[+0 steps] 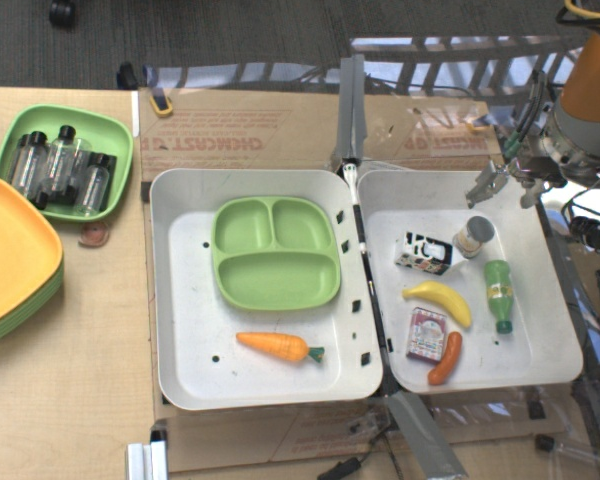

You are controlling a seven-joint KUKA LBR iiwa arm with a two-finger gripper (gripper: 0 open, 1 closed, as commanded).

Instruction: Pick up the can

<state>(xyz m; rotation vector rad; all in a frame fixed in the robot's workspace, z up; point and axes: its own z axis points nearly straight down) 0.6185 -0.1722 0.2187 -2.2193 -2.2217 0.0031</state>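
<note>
Nearest, in the right bin [550,363]: red sausage [445,357] beside pink packet [426,333], then banana [440,301] and green bottle [498,294]. Further back, black-and-white carton [424,253], with the can [473,236] just right of it, lying tilted, apart from the fingers. In the left bin [175,298]: carrot [274,346], green divided tray [276,251]. Farthest, gripper [507,182] over the right bin's far rim, fingers seemingly spread, pinching nothing.
</note>
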